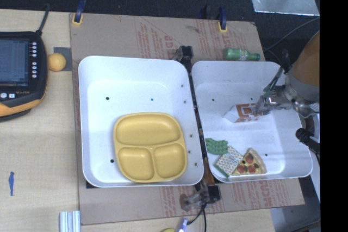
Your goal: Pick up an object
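Note:
My gripper [265, 104] reaches in from the right over the middle of the right bin [217, 76]. Its tip is low, right beside a small white and orange-brown flat piece [244, 112] lying on the bin floor, and seems to touch that piece's right end. At the bin's front edge lie a green leafy toy [216, 145], a checked cracker-like toy [228, 161] and a toy pizza slice [251, 163], all close together and well in front of the gripper.
The left bin [136, 76] holds a yellow divided plate [149, 146]. A green bottle [241, 54] lies behind the right bin. A yellow ball [56, 61] and a control pendant [19, 76] sit at the far left.

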`<state>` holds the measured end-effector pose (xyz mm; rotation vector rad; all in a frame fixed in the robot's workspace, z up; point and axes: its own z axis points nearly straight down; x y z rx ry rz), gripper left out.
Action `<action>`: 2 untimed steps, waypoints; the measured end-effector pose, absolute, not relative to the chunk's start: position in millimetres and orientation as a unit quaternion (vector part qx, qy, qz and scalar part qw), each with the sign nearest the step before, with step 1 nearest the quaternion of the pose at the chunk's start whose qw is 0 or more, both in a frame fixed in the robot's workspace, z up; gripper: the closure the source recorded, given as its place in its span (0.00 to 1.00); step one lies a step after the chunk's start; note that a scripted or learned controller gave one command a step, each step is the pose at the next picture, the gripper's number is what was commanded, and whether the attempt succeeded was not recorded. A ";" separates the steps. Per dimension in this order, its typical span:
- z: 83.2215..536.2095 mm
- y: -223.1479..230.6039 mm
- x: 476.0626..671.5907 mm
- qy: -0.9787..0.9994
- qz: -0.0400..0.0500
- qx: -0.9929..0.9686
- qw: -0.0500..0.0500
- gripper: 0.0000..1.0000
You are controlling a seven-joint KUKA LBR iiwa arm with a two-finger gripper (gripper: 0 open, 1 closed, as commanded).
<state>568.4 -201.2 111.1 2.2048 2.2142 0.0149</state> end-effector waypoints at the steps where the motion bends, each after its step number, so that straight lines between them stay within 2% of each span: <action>1: 108.5 -198.9 561.7 0.708 0.005 0.706 0.012 1.00; 2: 108.1 -200.6 559.8 0.709 0.007 0.705 0.012 1.00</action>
